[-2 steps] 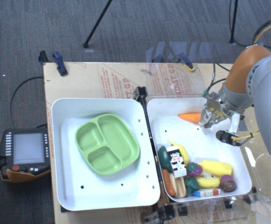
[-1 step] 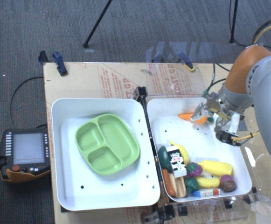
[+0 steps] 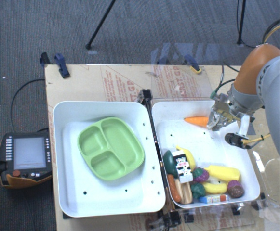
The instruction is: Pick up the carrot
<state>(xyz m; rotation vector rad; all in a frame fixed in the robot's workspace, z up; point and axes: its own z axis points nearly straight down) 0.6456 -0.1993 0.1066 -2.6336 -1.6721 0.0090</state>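
The carrot (image 3: 196,121) is a small orange cone lying in the right bin (image 3: 226,153) near its far wall, tip pointing left. My gripper (image 3: 215,121) hangs at the carrot's thick right end, touching or overlapping it. The grey arm with its orange band (image 3: 255,73) comes in from the upper right. The gripper's body hides where it meets the carrot.
A green divided plate (image 3: 111,148) lies in the left bin (image 3: 67,129). Several toy foods crowd the right bin's near side, among them a banana (image 3: 188,155), a milk carton (image 3: 181,167) and a yellow corn cob (image 3: 221,172). A teach pendant (image 3: 26,158) sits left of the bench.
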